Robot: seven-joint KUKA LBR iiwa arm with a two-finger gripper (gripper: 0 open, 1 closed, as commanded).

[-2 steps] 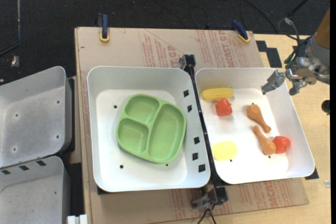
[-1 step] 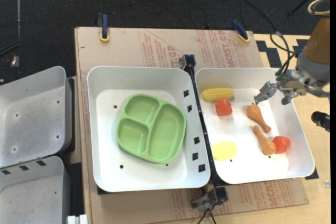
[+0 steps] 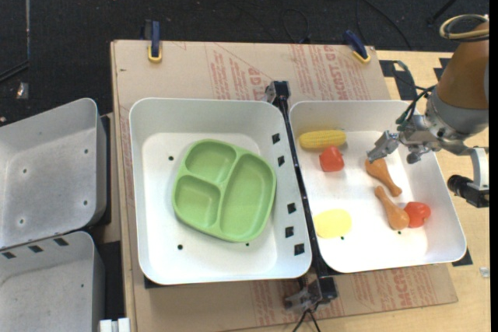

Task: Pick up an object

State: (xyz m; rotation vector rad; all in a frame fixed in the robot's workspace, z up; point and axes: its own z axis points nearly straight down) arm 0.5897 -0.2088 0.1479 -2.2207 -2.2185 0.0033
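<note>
My gripper (image 3: pixel 400 148) hangs over the back right part of the right bin (image 3: pixel 443 245), its two fingers spread apart with nothing between them. Just below and left of it lies a brown drumstick (image 3: pixel 384 174). A second orange-brown piece (image 3: pixel 391 207) lies in front of that, touching a small red tomato (image 3: pixel 419 213). A yellow corn cob (image 3: pixel 322 139) rests near the bin's back left, with a red pepper-like piece (image 3: pixel 331 159) just in front of it. A flat yellow piece (image 3: pixel 332 223) sits at the front left.
The left bin (image 3: pixel 148 245) holds a green divided plate (image 3: pixel 224 189). A black clamp rail (image 3: pixel 292 175) runs between the two bins. Grey trays (image 3: pixel 47 159) stand off the bench to the left. Both bins sit on a cardboard sheet (image 3: pixel 210 66).
</note>
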